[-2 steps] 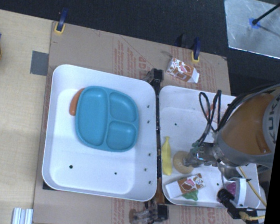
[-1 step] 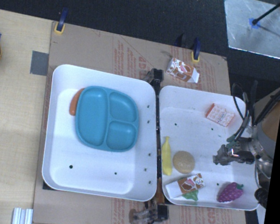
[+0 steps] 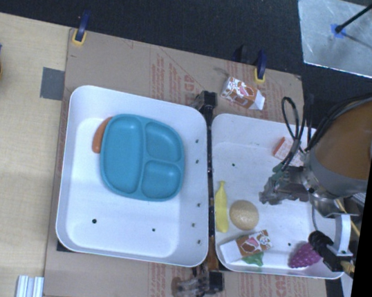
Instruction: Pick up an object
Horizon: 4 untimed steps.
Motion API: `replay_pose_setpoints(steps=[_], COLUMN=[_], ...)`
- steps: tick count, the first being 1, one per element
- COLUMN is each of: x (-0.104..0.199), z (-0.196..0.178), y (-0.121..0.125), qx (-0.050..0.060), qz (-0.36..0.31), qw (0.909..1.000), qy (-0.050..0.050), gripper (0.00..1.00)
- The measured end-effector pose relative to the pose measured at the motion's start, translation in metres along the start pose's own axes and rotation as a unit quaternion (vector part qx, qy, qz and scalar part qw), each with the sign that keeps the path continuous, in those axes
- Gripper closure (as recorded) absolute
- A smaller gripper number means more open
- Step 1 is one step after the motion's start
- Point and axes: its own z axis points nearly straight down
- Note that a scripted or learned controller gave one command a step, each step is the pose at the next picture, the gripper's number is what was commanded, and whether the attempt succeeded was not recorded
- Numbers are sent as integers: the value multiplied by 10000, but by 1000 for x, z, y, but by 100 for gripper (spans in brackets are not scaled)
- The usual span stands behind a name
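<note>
We are hovering our gripper (image 3: 278, 191) over the right bin (image 3: 244, 136), just right of the round bread roll (image 3: 244, 214). Its grip state we cannot tell. We are risking closing on bare floor, since the roll is lying offset.

Gripper (image 3: 274, 191) seen low over right bin (image 3: 244, 136), at bin's three o'clock side. Tan ball (image 3: 243, 214) lies at its seven o'clock, yellow banana (image 3: 220, 206) beyond, against the bin's nine o'clock wall. Purple grapes (image 3: 303, 256) at five o'clock. Blue divided plate (image 3: 144, 158) rests in left bin (image 3: 75, 183).
</note>
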Motion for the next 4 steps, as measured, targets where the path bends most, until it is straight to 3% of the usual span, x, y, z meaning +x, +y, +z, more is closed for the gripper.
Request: replay_pose_setpoints(steps=[2,3,4], x=[-2,-2,-20], z=[-20,-20,89], y=[0,0,-39], qx=[13,14,9], qz=[-20,-23,3], qw=[10000,10000,10000], qy=[-7,-9,5], gripper=[100,0,0])
